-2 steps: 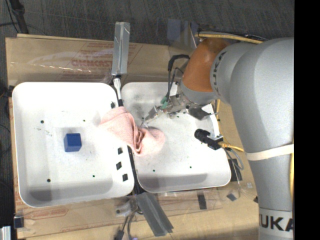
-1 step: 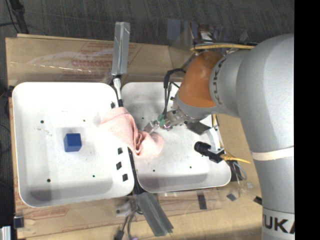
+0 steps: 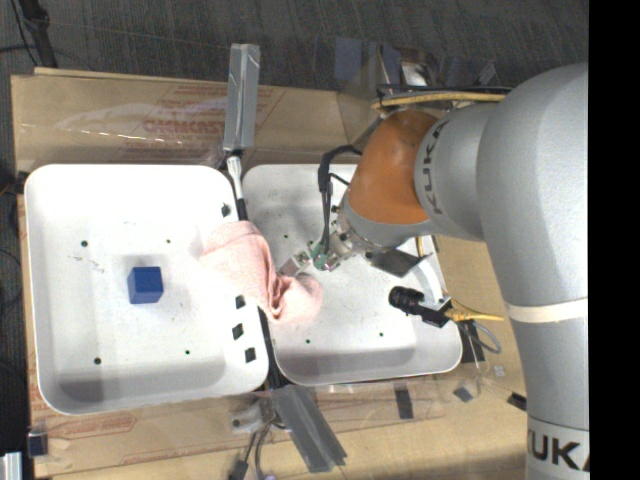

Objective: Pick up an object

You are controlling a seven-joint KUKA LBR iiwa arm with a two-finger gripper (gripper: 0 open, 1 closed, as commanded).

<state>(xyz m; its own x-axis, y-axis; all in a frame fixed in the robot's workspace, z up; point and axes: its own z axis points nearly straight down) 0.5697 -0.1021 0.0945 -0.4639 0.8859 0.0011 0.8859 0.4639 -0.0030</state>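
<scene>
Cardboard-covered tabletop (image 3: 120, 108) is carrying two white bins (image 3: 60, 268); pink cloth (image 3: 255, 268) is draping across both, blue cube (image 3: 146, 284) lying left. Arm is hiding the gripper (image 3: 322, 258).

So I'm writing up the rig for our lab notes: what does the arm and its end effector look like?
The arm is bulky, rounded and silver-grey, with an orange band above the wrist and dark KUKA lettering on its casing. A pale ring circles the lower segment. A black cable loops off the wrist toward the end effector, a small metal piece with a green spot; its details are too small to tell.
</scene>
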